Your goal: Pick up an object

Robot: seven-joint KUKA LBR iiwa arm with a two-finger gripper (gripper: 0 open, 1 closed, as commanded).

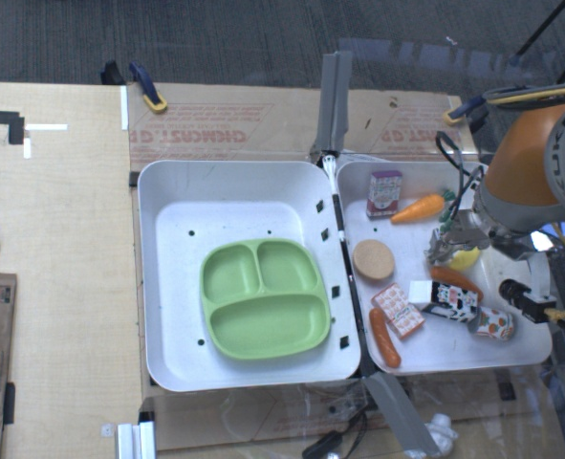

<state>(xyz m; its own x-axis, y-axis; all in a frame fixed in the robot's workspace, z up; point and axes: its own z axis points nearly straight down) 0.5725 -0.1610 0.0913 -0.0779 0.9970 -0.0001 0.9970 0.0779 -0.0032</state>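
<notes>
Two white bins (158,285), one green tray (265,297), tool (446,245) grip unclear.

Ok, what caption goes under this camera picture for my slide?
Robot gripper reaches into the right bin of toy food; green tray sits in the left bin.

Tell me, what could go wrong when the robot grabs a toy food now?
The gripper hangs low in the crowded right bin, among the carrot, a yellow piece and a sausage. It might pinch two toys at once, or just nudge them. The round sausage could also slip away.
</notes>
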